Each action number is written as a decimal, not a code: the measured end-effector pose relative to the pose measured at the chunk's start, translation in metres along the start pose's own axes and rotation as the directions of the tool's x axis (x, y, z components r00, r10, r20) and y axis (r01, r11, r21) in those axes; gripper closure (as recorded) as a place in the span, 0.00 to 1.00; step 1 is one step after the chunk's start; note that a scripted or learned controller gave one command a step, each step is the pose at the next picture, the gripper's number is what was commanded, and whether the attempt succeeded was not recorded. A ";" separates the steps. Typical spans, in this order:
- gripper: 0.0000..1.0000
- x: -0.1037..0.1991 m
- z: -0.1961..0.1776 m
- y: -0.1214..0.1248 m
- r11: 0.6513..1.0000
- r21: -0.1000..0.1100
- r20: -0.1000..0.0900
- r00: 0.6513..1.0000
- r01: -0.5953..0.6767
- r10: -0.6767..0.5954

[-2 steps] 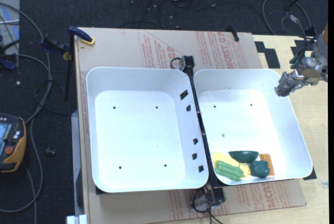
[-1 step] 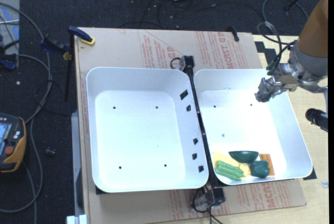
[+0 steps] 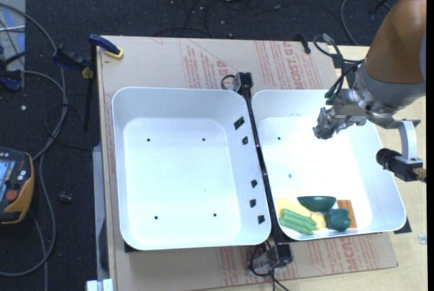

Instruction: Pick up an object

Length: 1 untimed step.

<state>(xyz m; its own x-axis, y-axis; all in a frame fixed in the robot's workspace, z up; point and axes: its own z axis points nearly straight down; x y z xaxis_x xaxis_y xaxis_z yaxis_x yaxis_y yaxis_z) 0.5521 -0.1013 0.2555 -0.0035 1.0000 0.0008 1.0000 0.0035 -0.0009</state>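
1. The tool (image 3: 324,128) hangs over the upper part of the right bin (image 3: 386,167), right of frame centre; I cannot tell how its jaws stand.
2. Nothing shows in its grip. This looks like the approach step.
3. The candidates huddle at the bin's lower edge: a light green ridged piece (image 3: 297,220), a dark green bowl shape (image 3: 317,202), a teal lump (image 3: 338,219), an orange block (image 3: 347,206) and a yellow patch (image 3: 287,205).
4. The next move calls for travel toward the frame's bottom, then descent onto one piece.
5. The left bin (image 3: 135,147) sits beside it on the surface (image 3: 203,59).

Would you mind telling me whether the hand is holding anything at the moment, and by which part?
Nothing visible in the hand; it hangs above the right bin.
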 end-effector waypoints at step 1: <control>1.00 0.054 -0.003 0.001 1.000 0.000 0.000 1.000 0.001 -0.001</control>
<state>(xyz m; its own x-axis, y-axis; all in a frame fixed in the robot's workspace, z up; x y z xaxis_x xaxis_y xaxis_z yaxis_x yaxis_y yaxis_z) 0.5525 -0.0476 0.2585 -0.0049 1.0000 0.0008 1.0000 0.0049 -0.0005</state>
